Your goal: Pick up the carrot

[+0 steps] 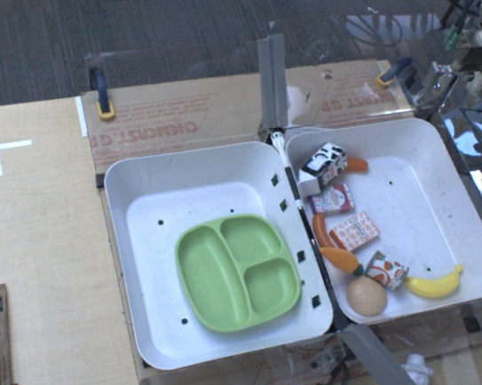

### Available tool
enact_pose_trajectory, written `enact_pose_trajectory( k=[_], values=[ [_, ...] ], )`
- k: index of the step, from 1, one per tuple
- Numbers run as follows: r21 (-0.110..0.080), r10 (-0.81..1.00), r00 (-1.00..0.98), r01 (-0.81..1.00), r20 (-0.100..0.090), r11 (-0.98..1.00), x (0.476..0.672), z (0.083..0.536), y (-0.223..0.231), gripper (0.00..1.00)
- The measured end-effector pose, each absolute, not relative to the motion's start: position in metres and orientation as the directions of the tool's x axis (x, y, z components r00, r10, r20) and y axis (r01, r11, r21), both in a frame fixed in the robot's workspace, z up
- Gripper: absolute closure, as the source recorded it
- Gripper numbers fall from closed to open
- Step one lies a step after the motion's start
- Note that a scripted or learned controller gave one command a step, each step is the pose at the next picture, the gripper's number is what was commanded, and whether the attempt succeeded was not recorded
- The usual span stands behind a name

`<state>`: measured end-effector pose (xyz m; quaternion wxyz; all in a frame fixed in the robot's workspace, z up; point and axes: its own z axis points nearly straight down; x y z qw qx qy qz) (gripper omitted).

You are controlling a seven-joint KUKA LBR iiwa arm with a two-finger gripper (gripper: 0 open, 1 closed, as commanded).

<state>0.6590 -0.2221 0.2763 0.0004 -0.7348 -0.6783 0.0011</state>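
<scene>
The carrot (pixel 340 258) is a short orange piece with a small green tip at its lower right end. It lies aslant in the right bin (pixel 431 203), close to that bin's left wall. A reddish sausage (pixel 320 231) lies just above it and a red-and-white box (pixel 355 232) touches its upper right side. Right below the carrot sits a beige egg-shaped thing (pixel 367 296).
The right bin also holds a black-and-white carton (pixel 323 166) with an orange piece (pixel 358 163) behind it, a pink carton (pixel 333 200), a small orange-white carton (pixel 386 272) and a banana (pixel 435 284). A green divided plate (pixel 238 271) lies in the left bin (pixel 141 247). Cables hang at the top right.
</scene>
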Motion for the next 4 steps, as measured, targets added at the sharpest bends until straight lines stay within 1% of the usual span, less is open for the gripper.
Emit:
enact_pose_trajectory(
  k=[1,3,4],
  values=[
    [-0.002,0.965,0.261,0.965,-0.002,-0.261,0.659,0.264,-0.219,0.00],
    [-0.001,0.857,0.516,0.857,-0.003,-0.516,0.659,0.309,-0.215,0.00],
    [-0.003,0.788,0.615,0.788,-0.003,-0.615,0.659,0.296,-0.212,0.00]
  ],
)
